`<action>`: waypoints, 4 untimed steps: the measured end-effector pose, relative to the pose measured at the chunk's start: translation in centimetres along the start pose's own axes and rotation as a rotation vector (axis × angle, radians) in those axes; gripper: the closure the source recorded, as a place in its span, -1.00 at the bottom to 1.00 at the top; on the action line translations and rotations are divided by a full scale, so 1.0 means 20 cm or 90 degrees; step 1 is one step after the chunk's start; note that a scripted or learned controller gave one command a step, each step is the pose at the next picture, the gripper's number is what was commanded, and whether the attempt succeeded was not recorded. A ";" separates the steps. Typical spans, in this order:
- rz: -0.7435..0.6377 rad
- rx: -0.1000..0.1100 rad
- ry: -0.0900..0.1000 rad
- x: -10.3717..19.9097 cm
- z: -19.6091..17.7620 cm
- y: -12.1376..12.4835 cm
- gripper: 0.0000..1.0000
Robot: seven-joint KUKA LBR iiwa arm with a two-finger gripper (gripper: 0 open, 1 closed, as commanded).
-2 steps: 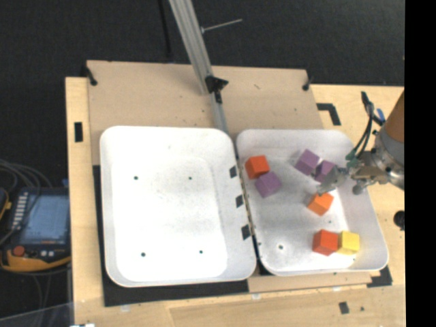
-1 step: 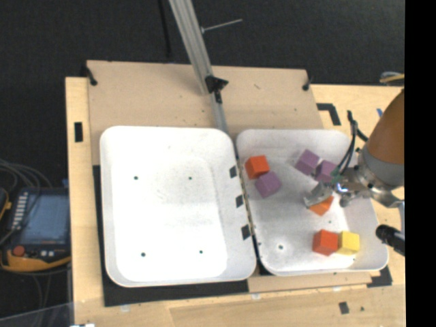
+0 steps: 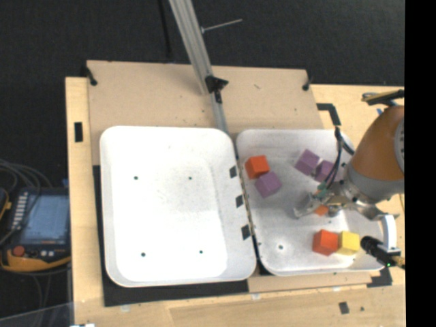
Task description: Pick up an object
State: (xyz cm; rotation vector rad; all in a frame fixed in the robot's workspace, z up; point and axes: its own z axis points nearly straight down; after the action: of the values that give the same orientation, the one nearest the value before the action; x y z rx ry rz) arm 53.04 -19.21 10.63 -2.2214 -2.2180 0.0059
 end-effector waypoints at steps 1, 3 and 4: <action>0.004 -0.006 0.000 0.00 -0.07 0.01 1.00; -0.003 -0.007 -0.001 -0.01 -0.64 0.07 1.00; -0.004 -0.007 -0.001 -0.01 -0.87 0.08 1.00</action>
State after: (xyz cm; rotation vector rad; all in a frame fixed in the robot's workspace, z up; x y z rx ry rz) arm 54.64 -19.43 28.12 -2.2208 -2.2315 -0.0050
